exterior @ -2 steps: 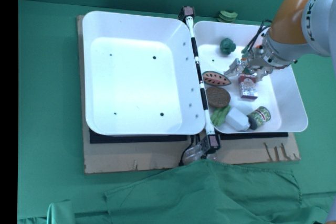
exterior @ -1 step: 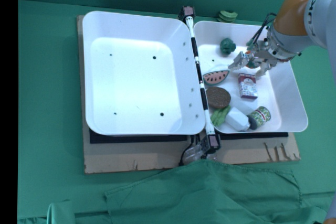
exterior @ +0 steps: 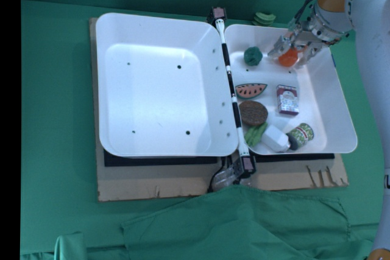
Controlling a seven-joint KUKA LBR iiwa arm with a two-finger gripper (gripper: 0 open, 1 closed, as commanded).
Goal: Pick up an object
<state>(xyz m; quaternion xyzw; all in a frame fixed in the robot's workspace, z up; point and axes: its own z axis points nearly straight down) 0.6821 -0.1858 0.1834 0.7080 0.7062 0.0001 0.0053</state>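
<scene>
My gripper [exterior: 290, 55] hangs over the back of the right bin [exterior: 339, 108], and an orange-red round object [exterior: 288, 58] sits between its fingers, so it is shut on that object. A dark green lumpy object [exterior: 253, 56] lies just to its left. Further forward in the same bin lie a watermelon slice [exterior: 251, 91], a brown round cookie [exterior: 253, 112], a red box [exterior: 287, 100], a green pea pod [exterior: 255, 133], a white block [exterior: 275, 138] and a green can [exterior: 301, 134].
The left bin [exterior: 159, 85] is beside the right one, split off by a black-and-white bar [exterior: 228, 76]. A small green object [exterior: 264, 18] lies behind the right bin. Green cloth [exterior: 244, 222] is bunched at the front of the bench.
</scene>
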